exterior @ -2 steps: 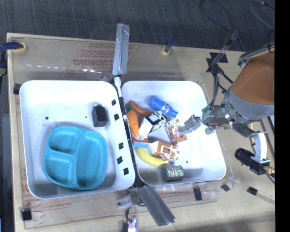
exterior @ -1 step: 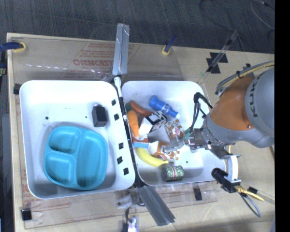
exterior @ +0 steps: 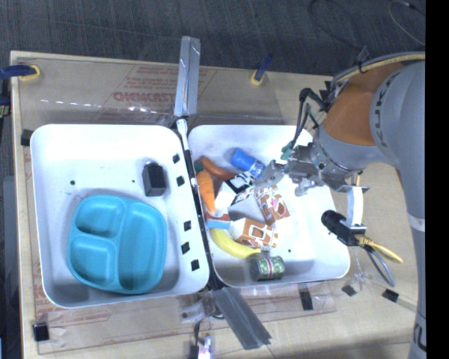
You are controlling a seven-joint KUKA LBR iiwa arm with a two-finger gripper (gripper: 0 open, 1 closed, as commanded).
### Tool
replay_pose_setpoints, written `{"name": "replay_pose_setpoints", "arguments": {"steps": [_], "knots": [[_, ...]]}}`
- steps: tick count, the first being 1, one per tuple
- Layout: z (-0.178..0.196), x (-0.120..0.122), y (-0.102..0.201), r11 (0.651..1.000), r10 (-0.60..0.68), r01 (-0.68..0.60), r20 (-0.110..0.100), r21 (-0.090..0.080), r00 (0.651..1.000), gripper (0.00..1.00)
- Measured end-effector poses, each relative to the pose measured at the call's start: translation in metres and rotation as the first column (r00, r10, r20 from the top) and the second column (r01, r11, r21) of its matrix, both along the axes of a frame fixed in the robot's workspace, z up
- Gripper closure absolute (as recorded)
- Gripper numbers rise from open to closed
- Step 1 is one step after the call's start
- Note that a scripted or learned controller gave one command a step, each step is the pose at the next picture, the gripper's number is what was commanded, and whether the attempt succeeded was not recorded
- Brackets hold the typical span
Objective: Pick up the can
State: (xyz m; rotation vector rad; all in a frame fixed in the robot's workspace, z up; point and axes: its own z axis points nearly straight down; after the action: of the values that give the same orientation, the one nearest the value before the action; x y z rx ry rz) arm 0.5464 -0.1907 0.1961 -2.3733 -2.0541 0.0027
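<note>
The can (exterior: 269, 267) lies at the right bin's (exterior: 323, 264) 6 o'clock edge. The gripper (exterior: 278, 172) hovers mid-bin; can't tell its state. It's on approach, next it needs to swing toward 6.

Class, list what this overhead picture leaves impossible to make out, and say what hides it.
- Gripper fingers: too small and cluttered, camera view.
- Can label: too small to read.
- Banana: partly covered by a snack packet.
- Arm: cut off at the right edge.

Red print on bench (exterior: 146, 88); mirrored, probably unreadable.
</note>
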Motion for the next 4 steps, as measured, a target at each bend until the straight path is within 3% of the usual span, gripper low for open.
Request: {"name": "replay_pose_setpoints", "arguments": {"steps": [1, 2, 3, 4], "knots": [[-0.086, -0.055, 0.008, 1.000, 0.024, -0.024, 0.017, -0.003, 1.000, 0.00], [-0.042, -0.069, 0.068, 0.982, -0.190, 0.190, 0.000, -0.002, 0.982, 0.00], [-0.015, -0.027, -0.006, 0.904, -0.427, 0.427, -0.001, -0.001, 0.904, 0.00], [-0.053, -0.025, -0.005, 0.837, -0.547, 0.547, -0.005, -0.002, 0.837, 0.00]]}}
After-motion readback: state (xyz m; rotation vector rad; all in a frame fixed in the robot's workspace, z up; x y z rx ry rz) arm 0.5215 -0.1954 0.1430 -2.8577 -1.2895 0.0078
